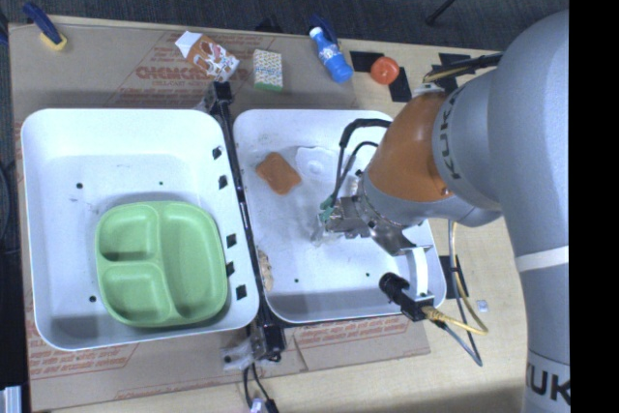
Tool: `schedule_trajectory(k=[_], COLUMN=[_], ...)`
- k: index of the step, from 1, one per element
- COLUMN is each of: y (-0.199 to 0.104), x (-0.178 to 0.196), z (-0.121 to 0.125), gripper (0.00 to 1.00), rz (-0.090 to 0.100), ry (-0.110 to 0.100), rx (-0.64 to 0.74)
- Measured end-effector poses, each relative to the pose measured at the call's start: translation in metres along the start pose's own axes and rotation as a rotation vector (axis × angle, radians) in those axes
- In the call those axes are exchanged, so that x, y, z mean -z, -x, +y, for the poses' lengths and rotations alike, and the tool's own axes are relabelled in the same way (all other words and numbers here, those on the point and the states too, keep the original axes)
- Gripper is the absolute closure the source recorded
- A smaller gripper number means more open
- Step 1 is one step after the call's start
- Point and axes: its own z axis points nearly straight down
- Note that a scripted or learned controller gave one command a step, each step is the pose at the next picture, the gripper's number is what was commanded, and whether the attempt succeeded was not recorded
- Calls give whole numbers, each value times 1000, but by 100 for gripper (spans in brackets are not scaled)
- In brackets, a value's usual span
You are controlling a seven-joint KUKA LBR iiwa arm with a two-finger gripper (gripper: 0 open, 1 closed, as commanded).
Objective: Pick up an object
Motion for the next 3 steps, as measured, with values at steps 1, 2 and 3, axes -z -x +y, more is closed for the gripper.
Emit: schedule_trajectory(k=[1,2,3], y=[35,-43,31], x=[128,162,100], z=[-36,-3,-37], gripper=[100,100,100], rz=[-2,0,-2], ry=[7,6,4], rx=[-8,-5,-7])
